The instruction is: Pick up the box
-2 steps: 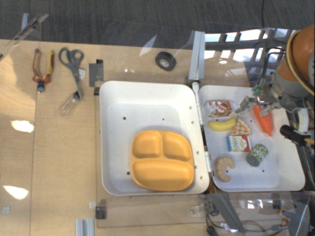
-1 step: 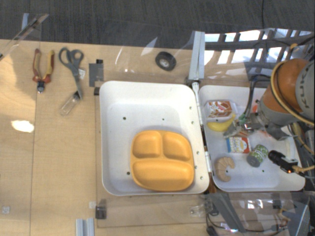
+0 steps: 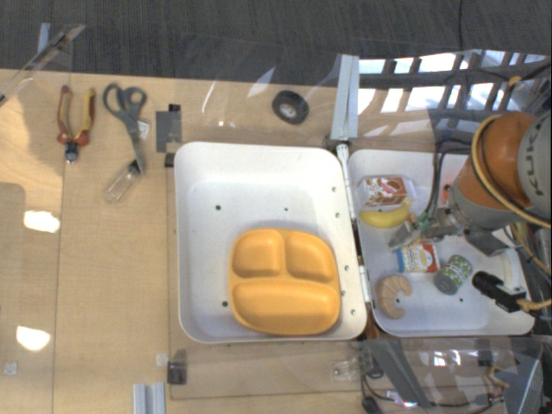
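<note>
On the far left of the table (image 3: 103, 300) lie red-handled pliers (image 3: 69, 121), and just right of them a pair of grey scissors (image 3: 129, 121) with the blades pointing toward the near side; a small black block (image 3: 170, 126) sits next to the far left corner of the left bin (image 3: 198, 188); further right, on the far side of that bin, a roll of black tape (image 3: 291, 106) lies flat on the table; inside the left bin an orange divided tray (image 3: 285, 281) rests toward the near right part, well apart from the far wall; the right bin (image 3: 448, 319) stands just beside it, and at its far left lies a red and white packet (image 3: 384, 190) with a banana (image 3: 384, 217) touching its near edge; nearer, by the bin's near left corner, sits a brown pastry (image 3: 395, 291); the box (image 3: 420, 256), small and white with red and blue print, lies in the middle of the right bin, between the pastry and a green can (image 3: 453, 274) on its right; the gripper (image 3: 412, 231) hangs just above the box's far edge, close to the banana, and I cannot tell how far open it is or whether it has hold of anything; the grey arm (image 3: 509, 158) with its orange band reaches in from the right
</note>
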Controlling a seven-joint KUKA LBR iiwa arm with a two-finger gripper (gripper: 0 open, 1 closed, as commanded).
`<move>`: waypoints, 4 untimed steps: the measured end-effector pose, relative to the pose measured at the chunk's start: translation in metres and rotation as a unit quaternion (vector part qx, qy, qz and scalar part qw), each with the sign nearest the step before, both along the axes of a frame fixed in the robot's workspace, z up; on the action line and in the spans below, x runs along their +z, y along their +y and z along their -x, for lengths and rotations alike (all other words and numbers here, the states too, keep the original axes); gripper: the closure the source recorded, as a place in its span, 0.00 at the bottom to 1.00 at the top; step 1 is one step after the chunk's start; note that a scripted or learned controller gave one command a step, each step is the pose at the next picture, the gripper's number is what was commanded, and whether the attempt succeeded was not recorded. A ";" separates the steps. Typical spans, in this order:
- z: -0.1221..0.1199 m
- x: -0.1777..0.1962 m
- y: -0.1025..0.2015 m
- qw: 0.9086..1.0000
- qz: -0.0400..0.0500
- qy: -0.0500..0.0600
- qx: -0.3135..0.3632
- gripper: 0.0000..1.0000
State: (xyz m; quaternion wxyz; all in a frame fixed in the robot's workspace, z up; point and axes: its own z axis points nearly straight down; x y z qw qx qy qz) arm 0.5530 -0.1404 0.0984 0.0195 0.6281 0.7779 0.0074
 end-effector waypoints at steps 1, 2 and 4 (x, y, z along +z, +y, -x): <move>0.019 0.000 0.012 1.000 0.000 -0.001 0.002 0.00; 0.044 -0.001 -0.021 0.999 0.001 0.001 0.041 0.00; 0.038 0.013 -0.021 0.999 0.003 -0.007 0.043 0.00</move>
